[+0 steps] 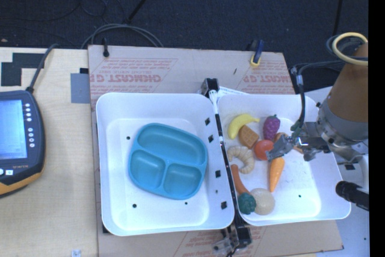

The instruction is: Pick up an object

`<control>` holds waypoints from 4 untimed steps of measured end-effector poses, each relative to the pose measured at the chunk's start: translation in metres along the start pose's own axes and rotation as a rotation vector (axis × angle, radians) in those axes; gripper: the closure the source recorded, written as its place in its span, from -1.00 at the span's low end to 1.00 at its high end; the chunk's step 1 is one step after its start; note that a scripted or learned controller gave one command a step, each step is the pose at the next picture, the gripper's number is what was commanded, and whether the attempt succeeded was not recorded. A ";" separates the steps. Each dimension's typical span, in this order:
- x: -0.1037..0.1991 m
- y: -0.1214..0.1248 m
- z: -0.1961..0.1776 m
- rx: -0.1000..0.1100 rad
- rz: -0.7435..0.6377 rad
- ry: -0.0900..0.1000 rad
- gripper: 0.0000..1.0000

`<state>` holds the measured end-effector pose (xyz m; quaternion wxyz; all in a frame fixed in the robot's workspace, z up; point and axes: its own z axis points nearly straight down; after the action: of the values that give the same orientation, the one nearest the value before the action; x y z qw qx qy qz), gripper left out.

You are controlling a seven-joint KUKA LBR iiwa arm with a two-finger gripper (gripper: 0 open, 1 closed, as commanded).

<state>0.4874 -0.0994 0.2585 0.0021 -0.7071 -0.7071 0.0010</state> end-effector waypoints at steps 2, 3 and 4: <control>-0.008 -0.012 -0.040 -0.004 0.004 -0.001 1.00; 0.048 0.028 -0.038 -0.003 -0.003 -0.002 1.00; 0.080 -0.007 -0.128 -0.010 -0.004 0.000 1.00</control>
<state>0.4805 -0.0200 0.3869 -0.0014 -0.7055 -0.7087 -0.0023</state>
